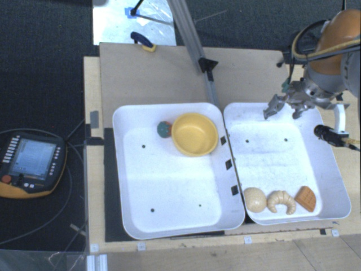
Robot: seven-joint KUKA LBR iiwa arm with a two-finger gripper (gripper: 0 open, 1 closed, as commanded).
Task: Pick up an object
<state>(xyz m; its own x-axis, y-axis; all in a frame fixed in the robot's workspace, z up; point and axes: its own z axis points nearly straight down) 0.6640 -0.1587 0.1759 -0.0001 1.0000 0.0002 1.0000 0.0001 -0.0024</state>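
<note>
White bins sit side by side under my camera, and I'm reading the state of play from them. My gripper (285,109) hangs over the far edge of the right bin (282,151), up near its back rim, with the orange-banded wrist above it at the right of the view. I can see both fingers splayed apart with nothing between them, so the jaws are wide and empty.

Nothing is picked yet, as I judge it. The candidates in that right bin all lie along the near edge: a pale round bun (254,199), a croissant (282,201) just beside it, and an orange waffle-like piece (306,198) next along. They are well apart from where the gripper hangs, at the opposite end of the bin.

Over in the left bin (169,202) I have a yellow bowl (194,134) near the far edge, with a small green ball (164,129) touching or just beside its left side; I can't tell which.

So the whole job is ahead of me: choose a target, travel over it, descend, close, lift. The three bakery pieces are the nearest options, though they sit close together and close to the bin wall, which I reckon could crowd the fingers.
</note>
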